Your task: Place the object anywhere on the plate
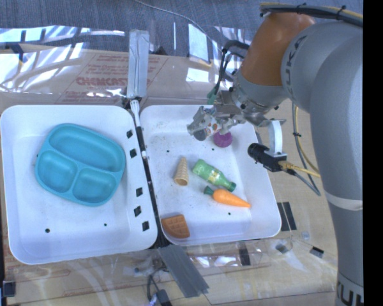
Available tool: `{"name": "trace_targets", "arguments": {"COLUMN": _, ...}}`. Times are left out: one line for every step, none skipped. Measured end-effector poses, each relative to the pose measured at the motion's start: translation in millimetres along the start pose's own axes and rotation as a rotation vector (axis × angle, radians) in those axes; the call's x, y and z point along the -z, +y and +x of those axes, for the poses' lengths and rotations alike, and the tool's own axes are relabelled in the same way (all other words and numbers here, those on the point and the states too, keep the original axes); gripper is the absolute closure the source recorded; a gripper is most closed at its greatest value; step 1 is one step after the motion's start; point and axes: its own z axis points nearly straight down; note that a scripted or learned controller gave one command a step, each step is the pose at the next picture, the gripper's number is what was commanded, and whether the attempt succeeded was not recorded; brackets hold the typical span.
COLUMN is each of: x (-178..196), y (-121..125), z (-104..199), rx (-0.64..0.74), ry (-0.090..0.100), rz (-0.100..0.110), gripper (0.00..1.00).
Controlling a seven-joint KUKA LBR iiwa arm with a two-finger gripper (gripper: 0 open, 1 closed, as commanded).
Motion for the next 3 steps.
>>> {"name": "trace_targets", "arguments": {"x": -29, "y": -3, "z": 83, "rx": 0.007, "ry": 0.001, "rz": 0.004, "gripper": 1.0}}
{"name": "trace_targets", "arguments": {"x": -29, "y": -44, "z": 145, "rx": 0.007, "ry": 0.0, "rz": 0.005, "gripper": 1.0}}
{"name": "trace_targets", "arguments": {"x": -88, "y": -53, "z": 231, "rx": 0.009, "ry": -0.001, "rz": 0.009, "gripper": 1.0}}
